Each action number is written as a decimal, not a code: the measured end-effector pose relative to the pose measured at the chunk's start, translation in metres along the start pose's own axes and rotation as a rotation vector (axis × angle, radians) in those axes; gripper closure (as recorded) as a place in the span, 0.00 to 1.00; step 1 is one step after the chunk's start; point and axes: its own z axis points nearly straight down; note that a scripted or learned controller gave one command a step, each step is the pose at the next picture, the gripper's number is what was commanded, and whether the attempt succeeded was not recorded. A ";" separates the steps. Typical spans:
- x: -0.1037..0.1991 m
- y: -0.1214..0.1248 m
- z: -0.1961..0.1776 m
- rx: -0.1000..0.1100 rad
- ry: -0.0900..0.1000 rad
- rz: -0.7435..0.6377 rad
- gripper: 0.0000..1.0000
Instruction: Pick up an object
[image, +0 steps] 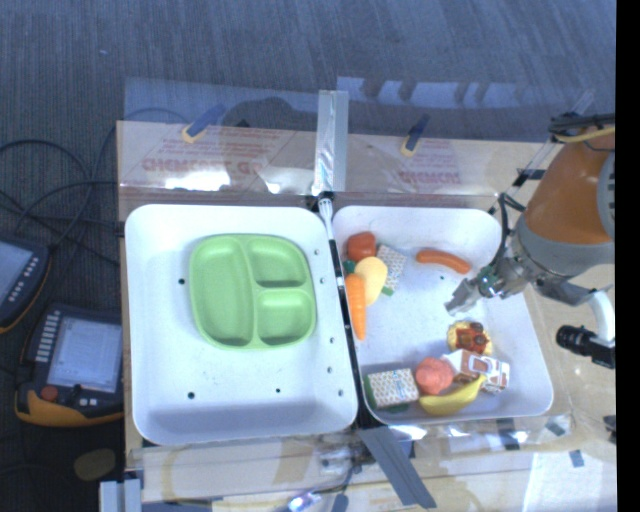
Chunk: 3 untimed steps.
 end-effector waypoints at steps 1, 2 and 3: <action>0.000 0.000 0.000 0.000 0.000 0.001 0.00; -0.008 -0.045 0.075 -0.022 -0.011 -0.029 0.00; -0.037 -0.066 0.072 -0.007 0.003 -0.041 0.00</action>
